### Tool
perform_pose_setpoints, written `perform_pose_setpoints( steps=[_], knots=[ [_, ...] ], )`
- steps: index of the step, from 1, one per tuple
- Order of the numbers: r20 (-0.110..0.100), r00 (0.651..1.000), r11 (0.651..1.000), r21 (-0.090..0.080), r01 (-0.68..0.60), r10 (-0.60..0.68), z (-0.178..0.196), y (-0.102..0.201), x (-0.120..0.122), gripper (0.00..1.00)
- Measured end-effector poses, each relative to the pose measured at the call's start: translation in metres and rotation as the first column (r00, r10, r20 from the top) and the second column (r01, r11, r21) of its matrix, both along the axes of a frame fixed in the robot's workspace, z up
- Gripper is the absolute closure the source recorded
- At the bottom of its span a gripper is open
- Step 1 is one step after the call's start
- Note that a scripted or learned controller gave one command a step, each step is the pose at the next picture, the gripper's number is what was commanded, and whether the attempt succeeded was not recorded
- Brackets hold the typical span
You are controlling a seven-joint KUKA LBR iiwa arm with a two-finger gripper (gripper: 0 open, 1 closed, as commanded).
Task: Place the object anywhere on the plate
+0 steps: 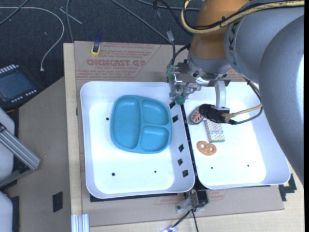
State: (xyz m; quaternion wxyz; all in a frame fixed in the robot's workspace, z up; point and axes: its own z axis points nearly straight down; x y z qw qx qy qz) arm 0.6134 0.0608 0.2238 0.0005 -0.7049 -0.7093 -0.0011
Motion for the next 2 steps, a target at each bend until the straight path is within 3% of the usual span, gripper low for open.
perform_pose_setpoints(
  steps=[1,2],
  knots=[
    [0.002,1.000,1.000,0.000,0.002,-0.002,0.0087,0.0487,0.0156,1.00],
    [-0.001,1.000,1.000,-0.002,0.005,-0.005,0.0084,0.0457,0.0150,0.00]
  ],
)
